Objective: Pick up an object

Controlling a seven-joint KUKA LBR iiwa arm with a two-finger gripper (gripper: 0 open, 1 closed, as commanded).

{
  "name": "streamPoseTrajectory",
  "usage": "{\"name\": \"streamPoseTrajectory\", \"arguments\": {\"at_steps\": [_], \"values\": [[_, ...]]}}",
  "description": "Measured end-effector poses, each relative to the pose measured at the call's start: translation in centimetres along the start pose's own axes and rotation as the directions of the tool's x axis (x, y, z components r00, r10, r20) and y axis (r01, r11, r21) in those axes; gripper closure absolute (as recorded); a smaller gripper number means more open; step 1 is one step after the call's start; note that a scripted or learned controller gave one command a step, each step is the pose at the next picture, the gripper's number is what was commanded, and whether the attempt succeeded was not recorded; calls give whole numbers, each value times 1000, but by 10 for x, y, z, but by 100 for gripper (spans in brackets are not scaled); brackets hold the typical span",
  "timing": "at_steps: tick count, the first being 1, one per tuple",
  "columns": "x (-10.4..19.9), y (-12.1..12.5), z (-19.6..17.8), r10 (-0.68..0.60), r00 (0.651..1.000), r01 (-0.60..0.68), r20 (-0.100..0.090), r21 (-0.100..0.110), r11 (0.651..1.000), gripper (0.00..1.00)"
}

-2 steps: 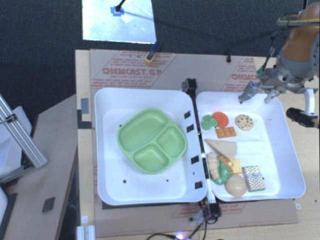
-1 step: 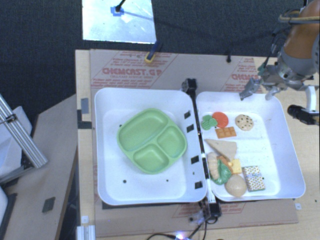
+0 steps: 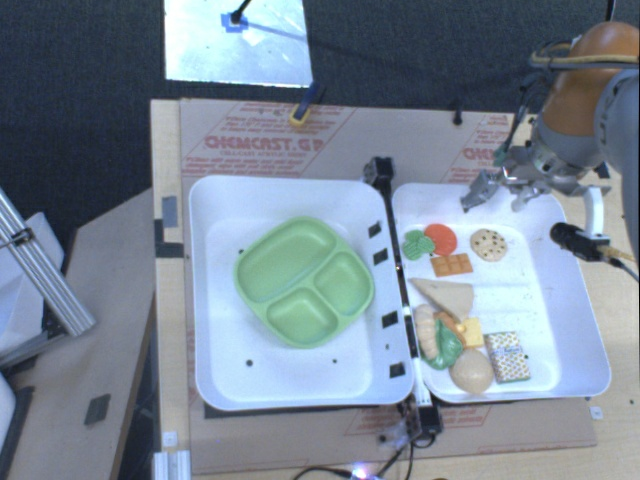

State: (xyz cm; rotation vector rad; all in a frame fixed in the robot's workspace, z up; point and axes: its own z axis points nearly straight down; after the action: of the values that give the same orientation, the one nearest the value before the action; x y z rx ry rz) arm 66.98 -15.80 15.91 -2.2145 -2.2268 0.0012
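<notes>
My gripper (image 3: 501, 194) hangs over the far edge of the right bin (image 3: 560, 313), open, with nothing between its fingers. Below it in that bin lie a round cookie (image 3: 488, 244), a red tomato (image 3: 440, 238) with a green leaf (image 3: 416, 245), and an orange cracker (image 3: 452, 265). Nearer the front are a tan sandwich wedge (image 3: 445, 293), a yellow cheese block (image 3: 469, 330), a green vegetable (image 3: 448, 344), a pale peanut-shaped piece (image 3: 427, 332), a beige egg-shaped piece (image 3: 472, 372) and a small patterned box (image 3: 508, 356).
The left bin (image 3: 215, 218) holds a green divided plate (image 3: 303, 281). A black-clipped divider (image 3: 392, 268) separates the bins. A shiny metal sheet (image 3: 238, 28) lies beyond the bench, and aluminium rails (image 3: 40, 278) stand at the left.
</notes>
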Motion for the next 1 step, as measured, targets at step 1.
{"name": "streamPoseTrajectory", "arguments": {"at_steps": [1], "values": [[-1,-5,43,3,1000,-3,0,0,1000,0]]}}
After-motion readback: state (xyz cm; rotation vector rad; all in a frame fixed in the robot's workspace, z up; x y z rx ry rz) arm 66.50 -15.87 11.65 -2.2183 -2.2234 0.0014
